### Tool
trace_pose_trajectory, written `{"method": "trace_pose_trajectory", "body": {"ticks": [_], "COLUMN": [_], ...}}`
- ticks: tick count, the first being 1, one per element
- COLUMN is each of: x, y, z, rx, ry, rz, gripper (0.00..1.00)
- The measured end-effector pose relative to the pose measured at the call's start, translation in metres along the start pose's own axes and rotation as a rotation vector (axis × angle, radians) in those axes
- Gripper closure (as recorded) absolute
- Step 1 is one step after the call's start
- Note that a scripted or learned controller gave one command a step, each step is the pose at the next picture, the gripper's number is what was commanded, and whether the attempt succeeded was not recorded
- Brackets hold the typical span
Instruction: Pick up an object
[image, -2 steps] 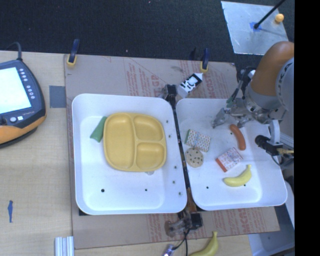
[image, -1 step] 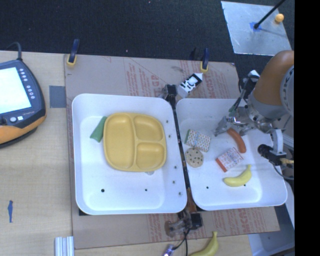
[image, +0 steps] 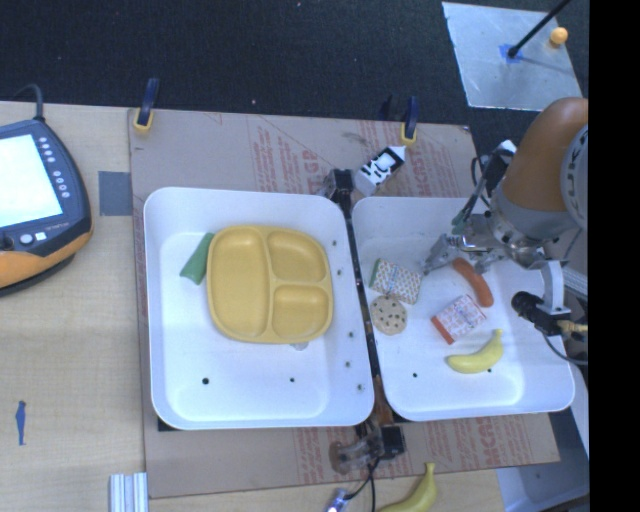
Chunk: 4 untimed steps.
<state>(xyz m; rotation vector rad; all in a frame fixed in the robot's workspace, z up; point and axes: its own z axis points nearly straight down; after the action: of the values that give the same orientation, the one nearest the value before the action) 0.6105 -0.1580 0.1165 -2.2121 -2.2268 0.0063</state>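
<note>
A wooden bench (image: 70, 360) carried a brown cardboard sheet (image: 260, 150), with dark carpet (image: 250, 50) beyond it. Two white bins sat side by side on the sheet — the left bin (image: 175, 390) and the right bin (image: 540, 385). A pendant (image: 35, 205) lay on the bench left of the left bin.

The left bin held one yellow tray (image: 268, 283) and, touching the tray's left edge, one green piece (image: 197, 258).

The right bin held five things: a patterned packet (image: 397, 279), a cookie (image: 389, 315) just below it, a sausage (image: 474, 281), a red packet (image: 459, 318), and a banana (image: 476, 355). A second banana (image: 415, 492) lay below the bins.

The gripper (image: 462, 250) hung over the right bin, just above the sausage's upper end; whether it was spread or closed could not be told.
</note>
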Motion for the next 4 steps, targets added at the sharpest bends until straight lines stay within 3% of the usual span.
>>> {"method": "trace_pose_trajectory", "body": {"ticks": [1, 2, 3, 4], "x": [-0.039, -0.046, -0.047, 0.046], "y": [0.017, -0.004, -0.003, 0.027], "z": [-0.002, 0.025, 0.014, 0.024], "rx": [-0.003, -0.001, 0.000, -0.004], "ry": [0.001, 0.000, -0.001, -0.001], "rz": [0.005, 0.002, 0.001, 0.000], "gripper": [0.00, 0.00, 1.00, 1.00]}}
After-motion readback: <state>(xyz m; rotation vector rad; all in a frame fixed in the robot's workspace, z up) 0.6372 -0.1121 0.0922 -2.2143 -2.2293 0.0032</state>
